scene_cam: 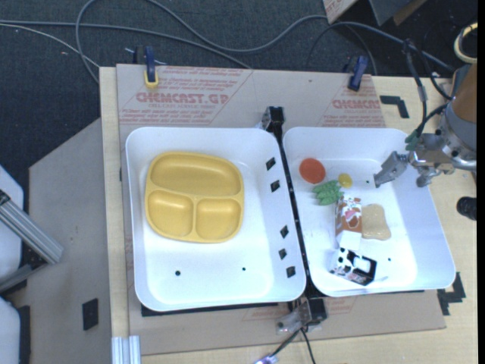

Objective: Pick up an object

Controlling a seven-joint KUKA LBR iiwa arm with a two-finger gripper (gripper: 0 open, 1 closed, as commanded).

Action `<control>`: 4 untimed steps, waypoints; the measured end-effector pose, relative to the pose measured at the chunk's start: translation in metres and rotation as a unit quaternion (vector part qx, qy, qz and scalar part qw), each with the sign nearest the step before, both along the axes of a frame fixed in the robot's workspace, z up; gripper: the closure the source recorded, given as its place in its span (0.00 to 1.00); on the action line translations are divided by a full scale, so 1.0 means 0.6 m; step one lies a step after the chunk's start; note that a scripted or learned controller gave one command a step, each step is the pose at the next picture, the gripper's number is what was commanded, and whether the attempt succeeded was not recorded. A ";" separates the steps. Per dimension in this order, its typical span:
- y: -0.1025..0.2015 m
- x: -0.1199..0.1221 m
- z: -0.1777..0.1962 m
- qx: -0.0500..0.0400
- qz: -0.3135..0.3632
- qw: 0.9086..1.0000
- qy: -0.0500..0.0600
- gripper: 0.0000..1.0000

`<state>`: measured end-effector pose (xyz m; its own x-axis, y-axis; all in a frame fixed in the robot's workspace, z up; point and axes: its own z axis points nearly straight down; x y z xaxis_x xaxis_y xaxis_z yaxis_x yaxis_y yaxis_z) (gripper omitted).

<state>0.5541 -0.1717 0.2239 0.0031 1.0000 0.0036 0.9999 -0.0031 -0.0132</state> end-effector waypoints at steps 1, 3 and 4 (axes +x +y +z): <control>0.000 0.004 0.010 -0.001 0.002 1.000 -0.006 0.00; 0.000 0.024 -0.177 -0.001 0.001 1.000 -0.006 0.00; -0.001 0.036 -0.191 -0.004 0.002 1.000 -0.018 0.00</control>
